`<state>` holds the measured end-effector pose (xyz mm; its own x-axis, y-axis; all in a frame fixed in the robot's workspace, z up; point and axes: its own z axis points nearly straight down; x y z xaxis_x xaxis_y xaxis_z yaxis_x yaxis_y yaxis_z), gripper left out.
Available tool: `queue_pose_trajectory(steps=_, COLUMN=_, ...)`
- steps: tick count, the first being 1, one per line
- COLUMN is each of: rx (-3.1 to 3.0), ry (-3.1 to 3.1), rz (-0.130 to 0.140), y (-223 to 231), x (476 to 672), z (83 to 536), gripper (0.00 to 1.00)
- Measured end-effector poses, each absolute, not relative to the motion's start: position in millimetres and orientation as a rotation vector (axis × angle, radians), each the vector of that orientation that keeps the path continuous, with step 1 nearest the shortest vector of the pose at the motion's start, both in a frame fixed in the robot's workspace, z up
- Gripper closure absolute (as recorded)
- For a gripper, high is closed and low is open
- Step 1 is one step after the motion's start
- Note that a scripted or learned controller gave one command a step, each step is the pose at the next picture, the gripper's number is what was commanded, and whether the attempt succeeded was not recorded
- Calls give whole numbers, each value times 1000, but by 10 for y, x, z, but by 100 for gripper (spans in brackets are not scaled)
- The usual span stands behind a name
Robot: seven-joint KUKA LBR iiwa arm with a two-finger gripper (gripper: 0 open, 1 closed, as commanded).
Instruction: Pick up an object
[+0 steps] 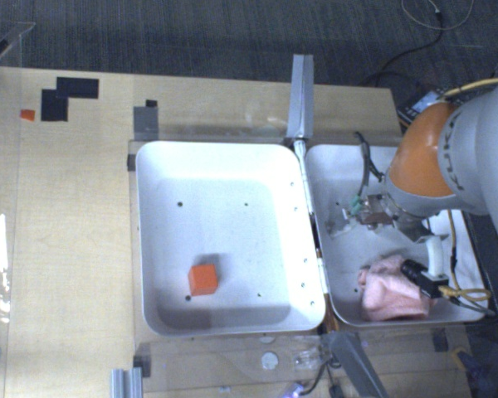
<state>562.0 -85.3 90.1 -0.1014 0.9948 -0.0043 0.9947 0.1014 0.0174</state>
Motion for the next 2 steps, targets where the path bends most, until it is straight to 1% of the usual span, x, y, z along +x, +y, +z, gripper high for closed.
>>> queue_pose_trajectory(steps=1, rx=1786, ry=2573, rz=7, y=-913, x=6420, z=913, gripper=0)
queue_pose_trajectory(steps=2, rx=1948, ry=2452, rz=7, y=-1631, x=6080, z=1357, gripper=0)
